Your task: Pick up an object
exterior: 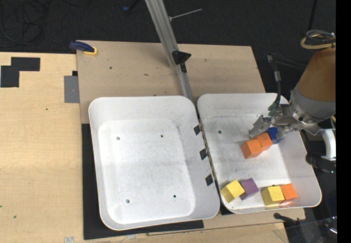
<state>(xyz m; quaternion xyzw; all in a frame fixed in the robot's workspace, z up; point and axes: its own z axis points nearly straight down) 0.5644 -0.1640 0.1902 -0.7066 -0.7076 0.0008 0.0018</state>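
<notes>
- Seen from above at a slant, your grey arm (315,85), with its orange section above the wrist, reaches in from the right over the right-hand white bin (230,116).
- The gripper (267,126) sits low inside that bin, near its middle right. Whether it is clenched or released you cannot tell from this angle.
- Just below the gripper lies an orange block (256,145), long and slightly tilted, on the bin floor. It looks to be touching or just beside the tool's tip, but you cannot tell that anything has a grip on it.
- A small blue block (273,134) shows just beside the orange block's right end, partly hidden under the gripper.
- Along the near edge of the same bin you see four more blocks: a yellow block (233,189) touching a purple block (249,186) on the left, and well to their right a second yellow block (272,195) touching a small orange block (288,192).
- The left-hand white bin (109,121) stands just beside the right one, with black clips (203,153) along the seam between them.
- Both bins rest on a light wooden bench (137,66). A metal rail (162,22) slants up from behind the bins toward the top of the view.
- A blue and yellow clamp (82,47) sits at the bench's far left corner.
</notes>
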